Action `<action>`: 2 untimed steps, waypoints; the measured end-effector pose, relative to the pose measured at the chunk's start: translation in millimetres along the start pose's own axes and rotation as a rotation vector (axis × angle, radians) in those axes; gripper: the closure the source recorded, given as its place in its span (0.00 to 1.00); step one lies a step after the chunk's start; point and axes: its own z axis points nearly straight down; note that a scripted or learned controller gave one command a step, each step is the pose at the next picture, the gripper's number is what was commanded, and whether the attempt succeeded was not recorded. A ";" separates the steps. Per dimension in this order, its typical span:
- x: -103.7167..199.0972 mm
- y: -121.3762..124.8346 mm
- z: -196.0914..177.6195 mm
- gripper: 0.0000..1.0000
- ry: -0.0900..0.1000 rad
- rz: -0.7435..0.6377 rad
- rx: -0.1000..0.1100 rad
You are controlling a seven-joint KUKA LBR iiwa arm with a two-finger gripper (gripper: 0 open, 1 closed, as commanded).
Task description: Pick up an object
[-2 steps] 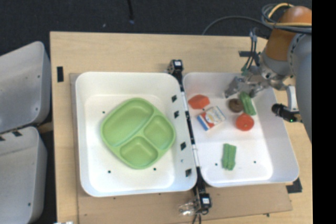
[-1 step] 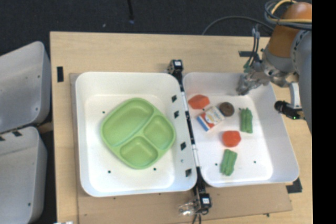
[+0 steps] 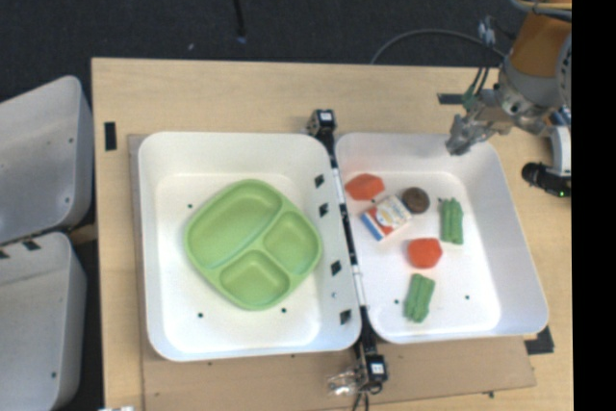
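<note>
The right bin [image 3: 481, 170] holds several small things: an orange-red piece [image 3: 364, 187] at its upper left, a small red, white and blue box [image 3: 385, 216], a dark brown round item [image 3: 415, 200], a green pod [image 3: 450, 220], a red-orange lump [image 3: 424, 252] and a second green pod [image 3: 419, 296] nearer the front. My gripper [image 3: 463, 138] hangs over the bin's far right rim, above and to the right of all these things. Nothing shows between its fingers.
The left bin [image 3: 164, 303] carries a light green divided plate [image 3: 253, 243]. A black cable [image 3: 414, 38] curves over the bench behind the right bin. A divider with black clips [image 3: 339, 236] runs between the bins.
</note>
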 end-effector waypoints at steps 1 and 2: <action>-2.0 1.4 -55.4 1.00 -0.001 -0.002 -0.001; 41.3 -7.8 -58.3 1.00 0.002 -0.002 0.005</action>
